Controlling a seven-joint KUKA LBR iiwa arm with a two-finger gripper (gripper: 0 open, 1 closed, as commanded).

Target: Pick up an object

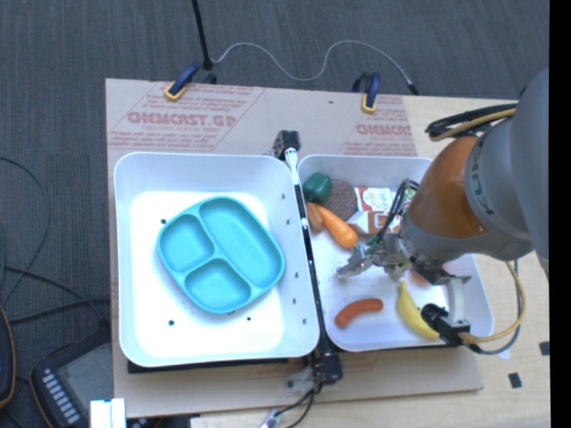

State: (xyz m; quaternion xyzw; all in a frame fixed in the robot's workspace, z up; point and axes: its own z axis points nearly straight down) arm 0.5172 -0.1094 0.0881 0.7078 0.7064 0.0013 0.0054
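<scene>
My gripper (359, 263) hangs low over the middle of the right bin (473, 315), reaching in from the right under the orange wrist band. An orange carrot (335, 226) lies just above and left of it. A red sausage (358, 311) rests on the bin floor below it, and a yellow banana (409, 311) lies to its lower right. A green object (316, 185), a brown round piece (343, 192) and a red-and-white packet (371, 201) sit at the bin's far end. I see nothing held in the gripper.
The left bin (125, 239) holds a blue three-compartment plate (219, 253). A ridge (302, 239) separates the two bins. Clamps (183, 80) and cables lie on the board behind the bins.
</scene>
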